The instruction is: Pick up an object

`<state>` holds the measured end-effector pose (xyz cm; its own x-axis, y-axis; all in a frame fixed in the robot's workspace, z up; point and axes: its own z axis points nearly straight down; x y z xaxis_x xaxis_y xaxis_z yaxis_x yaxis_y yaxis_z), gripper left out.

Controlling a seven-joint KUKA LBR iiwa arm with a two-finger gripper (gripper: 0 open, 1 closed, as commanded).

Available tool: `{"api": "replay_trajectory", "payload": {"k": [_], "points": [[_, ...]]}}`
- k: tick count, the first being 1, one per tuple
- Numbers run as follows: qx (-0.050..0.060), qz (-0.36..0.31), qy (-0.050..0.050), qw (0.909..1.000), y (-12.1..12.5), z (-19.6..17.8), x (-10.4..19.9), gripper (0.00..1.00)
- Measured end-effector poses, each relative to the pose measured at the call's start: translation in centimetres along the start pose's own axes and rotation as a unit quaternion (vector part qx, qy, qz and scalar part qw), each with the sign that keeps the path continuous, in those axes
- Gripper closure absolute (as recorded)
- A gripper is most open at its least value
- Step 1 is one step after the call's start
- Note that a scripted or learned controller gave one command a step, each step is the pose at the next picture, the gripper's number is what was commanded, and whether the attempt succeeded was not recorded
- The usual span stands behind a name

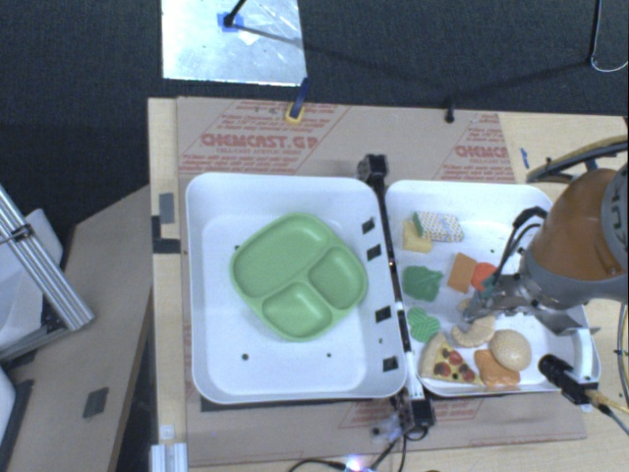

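Note:
The right white bin (462, 193) holds several toy foods. Among them are a speckled block (438, 227) with a yellow wedge (416, 239), an orange piece (461, 271), a red piece (484, 274), two green leaves (423, 282), a pizza slice (447, 360), a tan round cookie (474, 332), a bread roll (510, 347) and an orange pastry (495, 369). My gripper (479, 308) hangs low in this bin, just above the tan cookie and beside the red piece. The arm's orange band (580, 232) rises behind it.
The left white bin (211, 264) carries a green divided plate (299, 275). A black divider (388, 273) runs between the bins. Cardboard lines the bench (324, 136) and a shiny sheet (233, 28) lies beyond it.

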<state>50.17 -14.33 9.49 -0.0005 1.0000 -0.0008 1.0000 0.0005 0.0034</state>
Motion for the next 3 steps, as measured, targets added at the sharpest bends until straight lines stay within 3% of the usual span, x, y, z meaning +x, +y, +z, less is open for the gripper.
{"api": "replay_trajectory", "payload": {"k": [2,3], "points": [[-0.002,-0.002,-0.001,1.0,1.9,-10.3,-0.4,1.0],[-0.001,-0.002,0.0,1.0,2.0,-13.1,-0.4,1.0]]}}
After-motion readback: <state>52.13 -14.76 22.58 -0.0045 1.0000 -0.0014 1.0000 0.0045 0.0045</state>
